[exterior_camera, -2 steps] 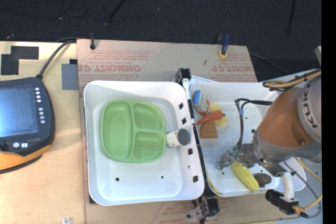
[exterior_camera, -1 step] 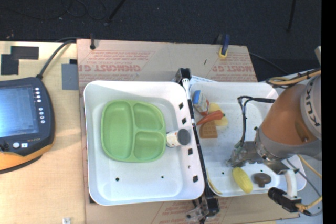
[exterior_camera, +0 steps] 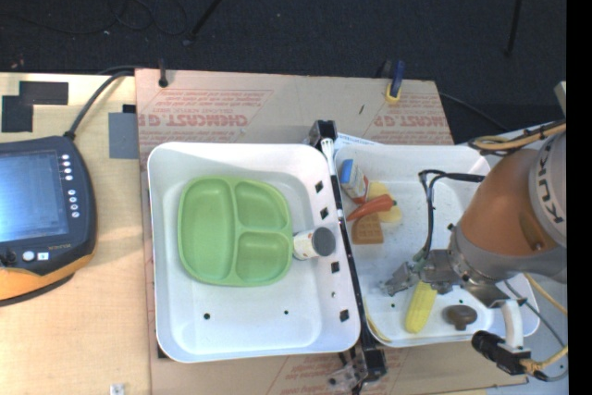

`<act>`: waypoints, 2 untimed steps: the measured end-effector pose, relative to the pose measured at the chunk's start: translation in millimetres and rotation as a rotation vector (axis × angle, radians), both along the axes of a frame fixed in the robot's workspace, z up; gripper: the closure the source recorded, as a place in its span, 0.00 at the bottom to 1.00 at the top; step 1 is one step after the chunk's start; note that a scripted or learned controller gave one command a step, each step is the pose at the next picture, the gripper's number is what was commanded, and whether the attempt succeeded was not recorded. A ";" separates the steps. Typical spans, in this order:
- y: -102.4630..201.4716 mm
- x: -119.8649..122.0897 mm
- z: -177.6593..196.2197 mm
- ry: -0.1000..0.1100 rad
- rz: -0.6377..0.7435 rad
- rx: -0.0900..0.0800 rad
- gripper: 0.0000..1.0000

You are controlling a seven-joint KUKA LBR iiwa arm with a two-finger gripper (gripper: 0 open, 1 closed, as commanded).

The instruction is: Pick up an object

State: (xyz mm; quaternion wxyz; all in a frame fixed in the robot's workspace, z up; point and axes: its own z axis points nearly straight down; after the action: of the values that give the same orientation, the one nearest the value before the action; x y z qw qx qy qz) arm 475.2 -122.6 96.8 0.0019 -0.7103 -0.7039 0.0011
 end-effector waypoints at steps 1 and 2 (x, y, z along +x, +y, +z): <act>41.1 59.9 -10.4 -0.003 0.013 0.001 0.00; 27.6 12.3 -9.7 0.001 0.007 0.001 0.00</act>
State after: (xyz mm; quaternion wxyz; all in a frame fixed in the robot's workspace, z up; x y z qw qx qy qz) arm 487.5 -95.0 87.1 0.0023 -0.7079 -0.7063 0.0011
